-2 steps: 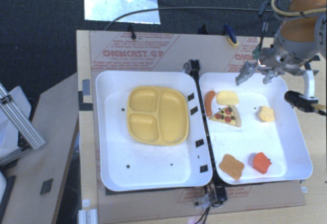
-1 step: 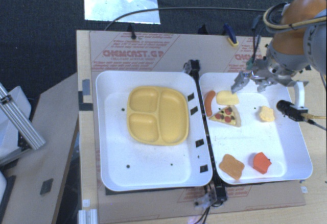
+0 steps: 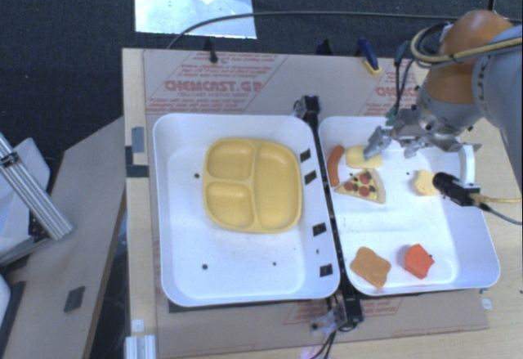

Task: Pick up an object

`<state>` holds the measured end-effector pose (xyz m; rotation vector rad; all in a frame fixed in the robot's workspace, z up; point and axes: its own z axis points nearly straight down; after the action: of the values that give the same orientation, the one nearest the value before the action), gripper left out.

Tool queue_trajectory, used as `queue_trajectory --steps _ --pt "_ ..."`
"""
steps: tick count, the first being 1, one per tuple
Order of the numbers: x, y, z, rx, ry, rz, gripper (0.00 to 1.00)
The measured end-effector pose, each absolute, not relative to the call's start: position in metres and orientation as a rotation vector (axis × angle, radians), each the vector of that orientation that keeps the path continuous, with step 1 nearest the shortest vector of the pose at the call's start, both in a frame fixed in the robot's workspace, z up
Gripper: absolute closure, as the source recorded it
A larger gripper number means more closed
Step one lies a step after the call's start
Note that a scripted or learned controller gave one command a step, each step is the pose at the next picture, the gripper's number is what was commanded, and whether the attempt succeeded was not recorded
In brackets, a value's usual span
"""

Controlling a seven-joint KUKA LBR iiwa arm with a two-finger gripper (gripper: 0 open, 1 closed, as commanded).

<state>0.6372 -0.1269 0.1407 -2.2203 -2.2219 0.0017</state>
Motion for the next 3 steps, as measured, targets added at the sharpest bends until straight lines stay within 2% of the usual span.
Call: queue_trajectory --steps 1,3 --pt "0.639 -0.127 0.155 -2.223 -2.227 -0.005 1.00" --pt "0.646 -0.121 0.245 -2.220 -2.231 -0.006 1.00"
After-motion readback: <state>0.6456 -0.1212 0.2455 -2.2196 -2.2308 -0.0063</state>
